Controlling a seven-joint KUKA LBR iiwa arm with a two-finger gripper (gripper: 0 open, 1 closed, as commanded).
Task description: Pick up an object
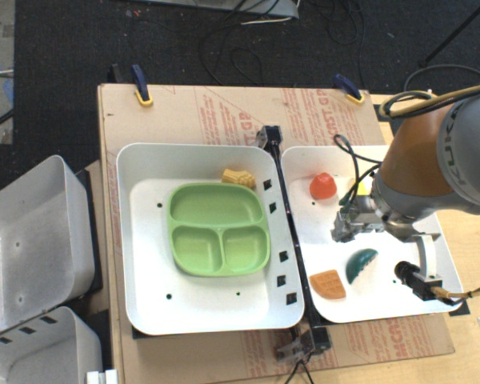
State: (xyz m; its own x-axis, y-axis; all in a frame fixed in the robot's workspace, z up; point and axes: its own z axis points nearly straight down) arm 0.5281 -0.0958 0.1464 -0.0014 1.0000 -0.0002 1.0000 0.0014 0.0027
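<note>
Bins, two, white, side by side mid-frame. Left bin (136,214): one green divided tray (219,229), one yellow waffle piece (239,178) at its upper edge. Right bin (384,310): one red object (323,186), one teal piece (360,263), one orange piece (329,284), bare floor between. My claw (346,229) hangs above the teal piece; whether it is parted, I cannot tell. Cardboard lettering unreadable.

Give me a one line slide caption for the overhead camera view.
Gripper hovers in the right bin among a red object, teal piece and orange piece; green tray fills the left bin.
</note>
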